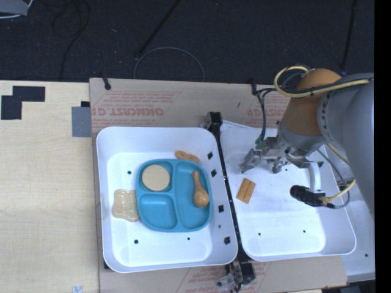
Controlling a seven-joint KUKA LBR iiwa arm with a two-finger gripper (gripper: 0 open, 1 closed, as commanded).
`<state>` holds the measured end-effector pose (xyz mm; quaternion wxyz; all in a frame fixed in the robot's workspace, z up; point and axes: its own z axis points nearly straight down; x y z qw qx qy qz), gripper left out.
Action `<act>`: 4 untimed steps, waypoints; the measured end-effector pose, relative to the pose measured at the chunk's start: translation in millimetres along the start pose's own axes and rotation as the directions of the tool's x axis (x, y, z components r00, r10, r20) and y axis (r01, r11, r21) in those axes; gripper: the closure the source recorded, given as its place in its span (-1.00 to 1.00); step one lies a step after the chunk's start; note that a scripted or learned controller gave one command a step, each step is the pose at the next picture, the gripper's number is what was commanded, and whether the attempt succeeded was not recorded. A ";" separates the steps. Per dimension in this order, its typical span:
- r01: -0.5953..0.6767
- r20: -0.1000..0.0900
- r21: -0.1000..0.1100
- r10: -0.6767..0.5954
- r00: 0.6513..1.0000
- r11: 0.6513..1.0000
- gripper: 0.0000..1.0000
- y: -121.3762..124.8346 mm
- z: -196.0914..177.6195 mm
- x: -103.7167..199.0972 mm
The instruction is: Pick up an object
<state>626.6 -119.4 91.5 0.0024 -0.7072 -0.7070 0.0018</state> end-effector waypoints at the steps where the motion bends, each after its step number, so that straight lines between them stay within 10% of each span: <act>1: -0.003 0.000 -0.001 0.003 1.000 1.000 1.00 0.2 -12.3 -0.8; 4: 0.002 0.001 -0.008 -0.002 1.000 1.000 1.00 6.1 -142.9 11.0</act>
